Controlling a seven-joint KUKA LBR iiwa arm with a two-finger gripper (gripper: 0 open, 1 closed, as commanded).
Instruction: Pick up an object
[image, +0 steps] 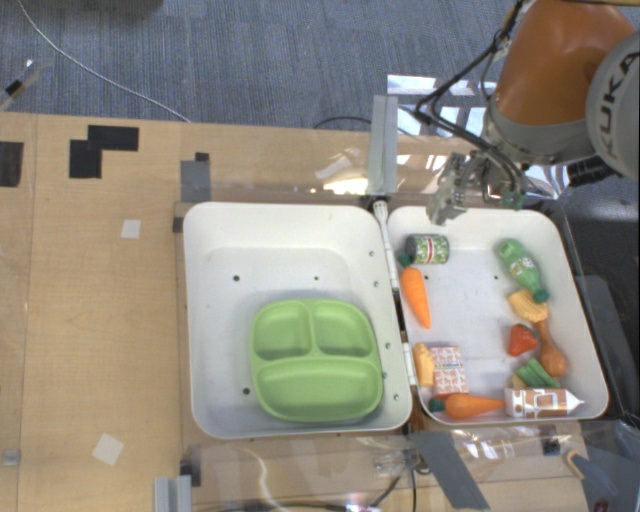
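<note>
Object to pick: any of the toy foods, all lying in the right bin (590, 360), none lifted yet.

Far left on the desk (80, 300): black square markings (100, 148), no letters among them. Next, the left bin (215, 240), carrying just a green divided plate (315, 360), flat and wide, probably a poor choice for a two-sided pinch.

Across the shared rim, at the right bin's left side: a carrot (416, 297) lying lengthways, a small can (428, 250) on its side just above it, a yellow piece (424, 365) touching a patterned box (449, 369), and a second carrot (470, 405) along the near wall. Print on can and box too small to read.

Above the bin's far left corner: jaws hanging clear of the contents, near the can but apart from it; too blurred to tell how wide they stand, and no object seen in them. Judged to be the approach step, before any descent.

Next move, as a judgement: calls for settling over one target, likely the can or upper carrot as the nearest, turning to pinch across the narrow width, then going straight down.

Further right: a green bottle (520, 263), a yellow item (528, 305), a red one (522, 340) and a white carton (542, 402), crowded together, labels illegible. On the arm (560, 70), part of the maker's name, reading "KU".
</note>
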